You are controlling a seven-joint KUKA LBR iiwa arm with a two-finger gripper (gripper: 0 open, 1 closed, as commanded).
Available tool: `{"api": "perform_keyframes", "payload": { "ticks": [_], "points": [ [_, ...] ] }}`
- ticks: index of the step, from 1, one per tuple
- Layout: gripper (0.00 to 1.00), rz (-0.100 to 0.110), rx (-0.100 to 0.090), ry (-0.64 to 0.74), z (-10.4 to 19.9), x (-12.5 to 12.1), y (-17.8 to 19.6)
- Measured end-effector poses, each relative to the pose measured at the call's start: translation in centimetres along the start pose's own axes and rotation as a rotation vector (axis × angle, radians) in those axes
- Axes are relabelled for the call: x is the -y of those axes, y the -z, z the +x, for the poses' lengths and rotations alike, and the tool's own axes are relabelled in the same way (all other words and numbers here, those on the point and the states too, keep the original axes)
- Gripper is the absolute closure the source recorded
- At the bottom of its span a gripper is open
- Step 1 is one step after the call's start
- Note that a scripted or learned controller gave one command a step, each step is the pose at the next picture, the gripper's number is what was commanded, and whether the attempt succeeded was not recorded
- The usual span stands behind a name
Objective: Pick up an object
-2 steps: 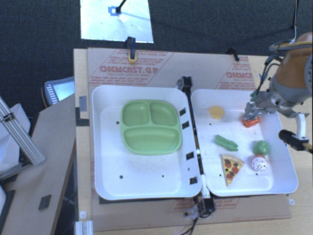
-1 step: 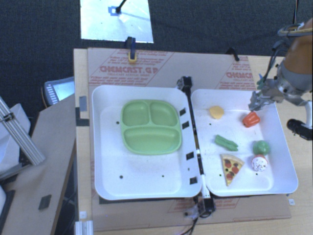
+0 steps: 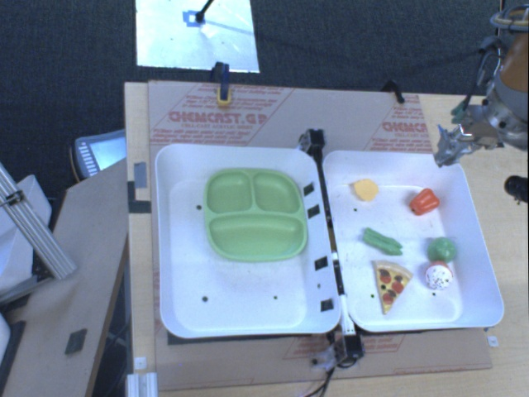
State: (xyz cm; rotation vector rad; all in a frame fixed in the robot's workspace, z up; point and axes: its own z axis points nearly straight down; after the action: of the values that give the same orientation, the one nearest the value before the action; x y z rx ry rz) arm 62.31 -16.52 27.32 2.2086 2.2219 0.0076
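Grey arm [image 3: 511, 98] cropped at right, pincer [image 3: 449, 150] blurred

— Open floor in the right bin [image 3: 475, 222]?
— Plenty along the near-left corner and the far edge; toys crowd the right half: red pepper [image 3: 424, 201], green ball [image 3: 442, 249], speckled egg [image 3: 439, 277], pizza slice [image 3: 390, 284].
— Middle?
— Blocked by the green pod [image 3: 382, 240]; yellow piece [image 3: 365, 190] just beyond.
— Left bin [image 3: 178, 222]?
— Mostly taken by the green divided plate [image 3: 254, 215]; bare strip along the near side.
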Motion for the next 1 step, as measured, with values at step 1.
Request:
{"api": "perform_keyframes", "payload": {
  "ticks": [1],
  "points": [
    [1.0, 0.005, -0.002, -0.001, -0.01, -0.11, 0.91]
  ]
}}
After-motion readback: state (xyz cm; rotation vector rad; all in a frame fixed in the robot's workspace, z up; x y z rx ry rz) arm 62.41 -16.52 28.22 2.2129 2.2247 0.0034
